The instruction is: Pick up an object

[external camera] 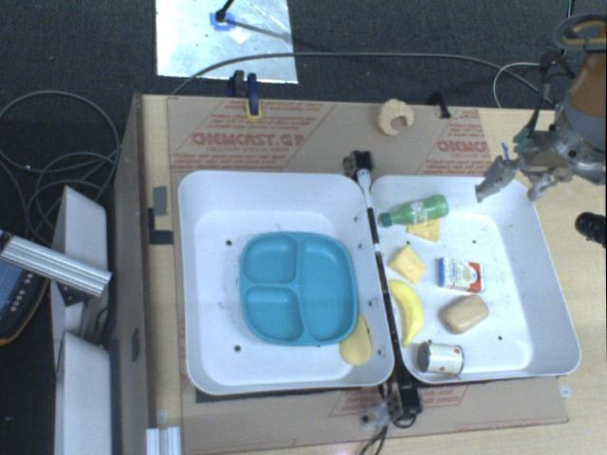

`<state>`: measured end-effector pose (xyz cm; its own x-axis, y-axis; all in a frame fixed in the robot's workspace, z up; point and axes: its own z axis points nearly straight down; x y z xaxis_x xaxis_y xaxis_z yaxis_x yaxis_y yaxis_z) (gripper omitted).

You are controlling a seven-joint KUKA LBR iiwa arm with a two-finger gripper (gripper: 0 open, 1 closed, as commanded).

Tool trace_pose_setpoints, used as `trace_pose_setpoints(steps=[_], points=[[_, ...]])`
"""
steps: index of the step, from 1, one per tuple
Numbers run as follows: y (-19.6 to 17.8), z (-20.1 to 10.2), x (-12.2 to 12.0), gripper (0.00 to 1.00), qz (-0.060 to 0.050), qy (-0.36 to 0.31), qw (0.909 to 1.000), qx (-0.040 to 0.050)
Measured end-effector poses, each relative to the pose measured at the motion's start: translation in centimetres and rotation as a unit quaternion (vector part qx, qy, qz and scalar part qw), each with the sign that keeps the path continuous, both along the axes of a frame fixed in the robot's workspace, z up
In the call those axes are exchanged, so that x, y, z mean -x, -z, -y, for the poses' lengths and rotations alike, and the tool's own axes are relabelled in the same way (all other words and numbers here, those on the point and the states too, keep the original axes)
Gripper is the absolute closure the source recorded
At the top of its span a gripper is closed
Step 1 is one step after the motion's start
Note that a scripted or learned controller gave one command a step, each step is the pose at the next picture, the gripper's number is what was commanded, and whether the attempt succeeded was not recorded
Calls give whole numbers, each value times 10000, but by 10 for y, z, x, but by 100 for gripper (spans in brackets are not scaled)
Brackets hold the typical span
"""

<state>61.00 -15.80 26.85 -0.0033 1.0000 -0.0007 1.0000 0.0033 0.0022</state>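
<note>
Green bottle [413,211] sits upper-middle in your right bin [545,282]; gripper [515,178], fingers spread and empty, hovers upper right. You're at the approach, so next swing left and descend.

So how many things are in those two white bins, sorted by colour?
Blue: 1, the divided plate
Green: 1, the bottle
Yellow: 4, the banana, two cheese wedges, a lemon-like piece
Tan: 1, the bread roll
Silver: 1, the can
Red, white and blue: 1, the small packet
Total: 9
</note>
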Motion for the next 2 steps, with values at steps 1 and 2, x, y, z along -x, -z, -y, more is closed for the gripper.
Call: trace_pose_setpoints(steps=[1, 2], points=[[92, -43, -27, 0, -12, -5, 10000, -7], [177, -64, 10, 0, 58, 8, 10000, -5]])
